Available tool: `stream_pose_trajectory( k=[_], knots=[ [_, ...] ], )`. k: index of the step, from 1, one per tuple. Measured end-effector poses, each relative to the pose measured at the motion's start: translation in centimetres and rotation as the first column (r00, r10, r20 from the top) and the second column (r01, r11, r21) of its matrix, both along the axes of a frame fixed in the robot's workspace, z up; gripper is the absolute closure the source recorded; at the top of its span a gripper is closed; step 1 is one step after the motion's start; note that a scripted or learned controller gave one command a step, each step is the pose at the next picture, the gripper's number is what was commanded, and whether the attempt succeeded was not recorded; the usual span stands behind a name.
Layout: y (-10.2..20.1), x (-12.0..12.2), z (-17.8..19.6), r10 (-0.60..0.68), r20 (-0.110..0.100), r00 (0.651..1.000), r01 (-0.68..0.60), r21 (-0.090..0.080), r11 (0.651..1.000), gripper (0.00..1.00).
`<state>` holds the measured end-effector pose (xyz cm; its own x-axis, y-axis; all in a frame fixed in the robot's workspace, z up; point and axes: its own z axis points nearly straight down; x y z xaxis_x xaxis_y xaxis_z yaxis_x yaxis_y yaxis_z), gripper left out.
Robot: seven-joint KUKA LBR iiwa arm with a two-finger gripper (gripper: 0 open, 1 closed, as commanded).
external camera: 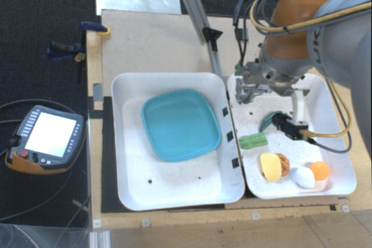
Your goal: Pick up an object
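Tan bench (157,43), bearing two shallow white bins side by side. Right bin (343,180) directly under gripper (247,93); left bin (125,125) just beside, away from arm. Bin walls touching at middle.

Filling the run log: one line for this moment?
end effector above right bin | nothing seen held | teal plate in left bin

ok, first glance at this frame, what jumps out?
The teal plate lying flat in the left bin. Next, the grey arm with its orange band hanging over the right bin, where small items cluster at the near end: a yellow block, a white egg and an orange ball.
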<state>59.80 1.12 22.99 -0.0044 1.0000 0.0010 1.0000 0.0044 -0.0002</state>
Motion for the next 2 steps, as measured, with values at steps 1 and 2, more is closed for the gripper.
stream_pose_trajectory(
  k=[1, 2],
  knots=[
    [3.4, -2.9, -0.2, -0.001, 0.000, 1.000, 0.001, 0.000, 1.000, 1.00],
    [8.8, -5.6, -0.8, 0.001, 0.000, 1.000, -0.001, 0.000, 1.000, 1.00]
  ],
)
